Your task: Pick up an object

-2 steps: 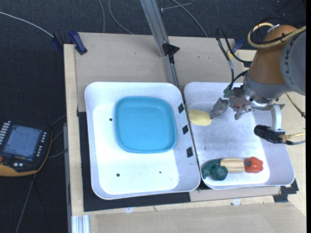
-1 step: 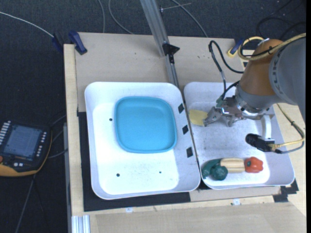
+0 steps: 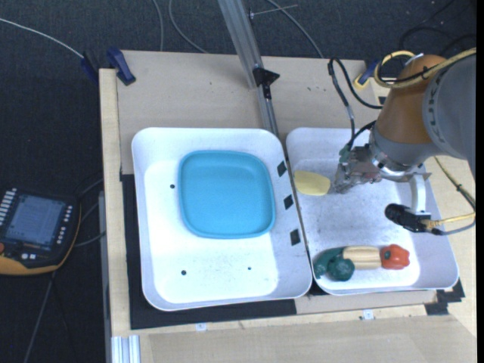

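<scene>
1. Two shallow white bins sit side by side on the tabletop (image 3: pixel 189 89); left bin (image 3: pixel 155 203), right bin (image 3: pixel 435 274).
2. Nearest edge, right bin: three items in a row along the front wall. Dark green lumpy piece (image 3: pixel 334 265) at left, touching a tan cylindrical piece (image 3: pixel 361 257) lying on its side, then a red piece (image 3: pixel 395 257) with a small green top at the right end, touching the tan one.
3. Left bin: a light blue square plate (image 3: pixel 227 193) lies flat, nearer the bin's far side. A few small dark specks on the bin floor in front of it.
4. Mid right bin: a black fitting (image 3: pixel 404 218) with a yellow cable hangs off the arm, above the bin floor, right of centre.
5. Farther in, right bin: pale yellow flat object (image 3: pixel 311 183) lies near the bin's left wall, close to the divide between the bins.
6. Pincer (image 3: pixel 346 180) is down over the right bin, just right of the yellow object, near or touching its right edge; contact cannot be told. Whether it is wide or narrow cannot be told; the tips are lost in dark hardware.
7. Arm (image 3: pixel 412 119), orange band above the wrist, grey beyond, reaches in from the right.
8. Far side: a grey metal pole (image 3: pixel 242 32) slants up from between the bins. Blue clamp (image 3: pixel 121 66) at the tabletop's far left corner.
9. Off the tabletop, left: a handheld control pendant (image 3: pixel 34 229) with a screen rests on dark carpet.
</scene>
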